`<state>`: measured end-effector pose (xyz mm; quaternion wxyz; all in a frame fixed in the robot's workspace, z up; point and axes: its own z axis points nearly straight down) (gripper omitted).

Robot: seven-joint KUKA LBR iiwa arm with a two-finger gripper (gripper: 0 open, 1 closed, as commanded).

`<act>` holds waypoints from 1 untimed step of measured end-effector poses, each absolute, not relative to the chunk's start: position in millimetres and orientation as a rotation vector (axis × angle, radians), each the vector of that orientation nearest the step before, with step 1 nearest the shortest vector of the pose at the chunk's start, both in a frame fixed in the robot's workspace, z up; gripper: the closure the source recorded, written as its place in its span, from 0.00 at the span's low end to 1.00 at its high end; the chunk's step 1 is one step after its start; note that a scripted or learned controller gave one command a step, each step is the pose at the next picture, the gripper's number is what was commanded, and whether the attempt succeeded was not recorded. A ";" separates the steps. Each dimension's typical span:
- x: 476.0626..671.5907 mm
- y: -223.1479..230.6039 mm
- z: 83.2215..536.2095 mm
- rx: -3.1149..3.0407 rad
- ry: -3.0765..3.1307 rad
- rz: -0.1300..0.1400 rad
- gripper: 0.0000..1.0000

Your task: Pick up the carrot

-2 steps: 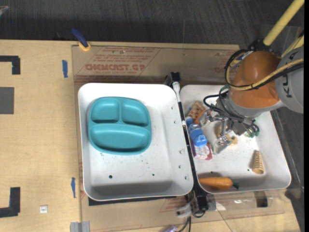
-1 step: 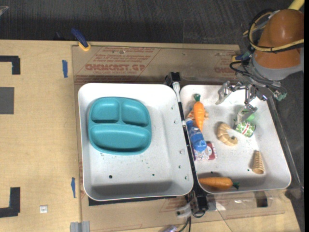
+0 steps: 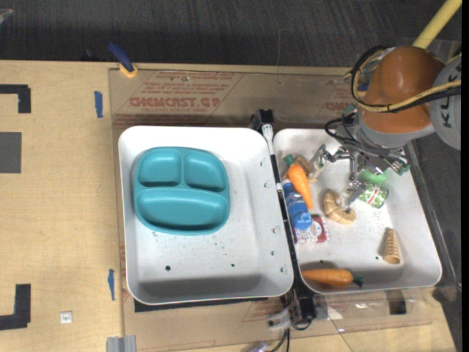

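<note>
The hand [image 3: 350, 173] hangs over the right bin [image 3: 418, 196], near its far edge; I cannot tell how wide it stands. One carrot [image 3: 299, 184] lies against that bin's left wall, beside a blue packet [image 3: 298, 210]. A second carrot [image 3: 330, 276] lies along the near edge. A teal divided plate [image 3: 182, 189] sits in the left bin [image 3: 242, 255].

Even, bright overhead light with soft shadows under the bins [image 3: 198, 284], mild glare on white plastic, slightly grainy focus throughout.
</note>
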<state>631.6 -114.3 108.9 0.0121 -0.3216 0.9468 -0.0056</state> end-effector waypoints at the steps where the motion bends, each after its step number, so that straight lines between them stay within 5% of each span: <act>1: 646.1 -38.9 190.5 -0.710 3.042 -0.001 0.00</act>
